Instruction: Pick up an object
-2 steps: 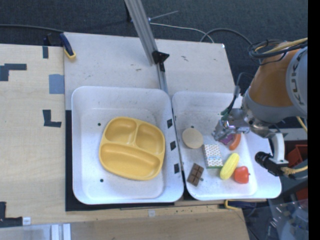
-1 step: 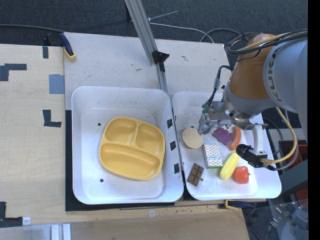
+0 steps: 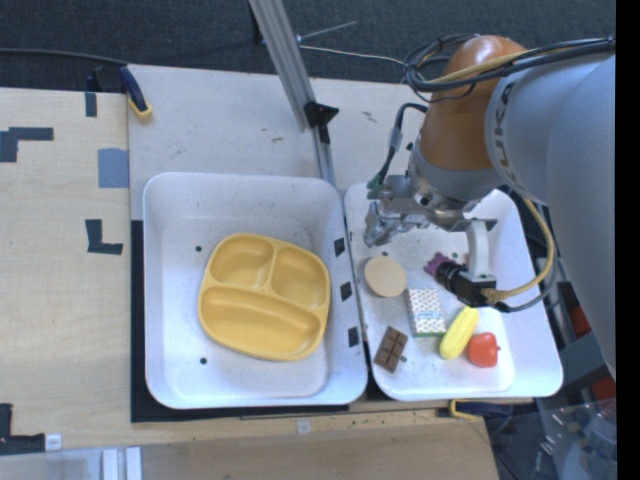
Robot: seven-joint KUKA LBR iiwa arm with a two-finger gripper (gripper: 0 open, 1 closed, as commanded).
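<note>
Pale wooden bench [image 3: 60, 298], two white bins side by side; yellow divided tray [image 3: 265, 295] in the left. Gripper [image 3: 380, 230] low over the right bin [image 3: 530, 368], opening impossible to judge. Round tan disc [image 3: 384, 276] just nearward of it, flat, apart from the fingers; other small items nearer and rightward.

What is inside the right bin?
A tan disc, patterned box, chocolate bar, corn, tomato and a purple item. The arm covers the right bin's far part.
</note>
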